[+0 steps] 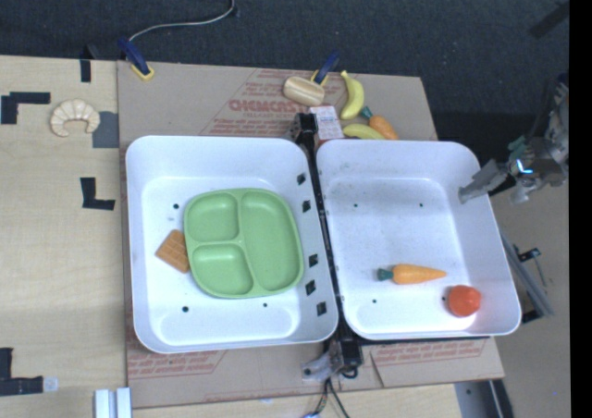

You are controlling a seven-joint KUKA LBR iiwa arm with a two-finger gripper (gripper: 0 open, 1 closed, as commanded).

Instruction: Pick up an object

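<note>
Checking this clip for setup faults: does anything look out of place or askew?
Several toy foods lie outside the bins: a croissant far left on the bench, and a bread roll and bananas behind the bins. In the left bin, an orange cracker is partly tucked under the green plate.

You see dark blue carpet floor (388, 0) far | pale wood desk (55, 268) left | cardboard sheet (231, 102) under the bins | white cable (199, 18) trailing far.

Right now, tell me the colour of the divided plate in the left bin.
Light green; the divided plate shows clearly in the camera view.
</note>
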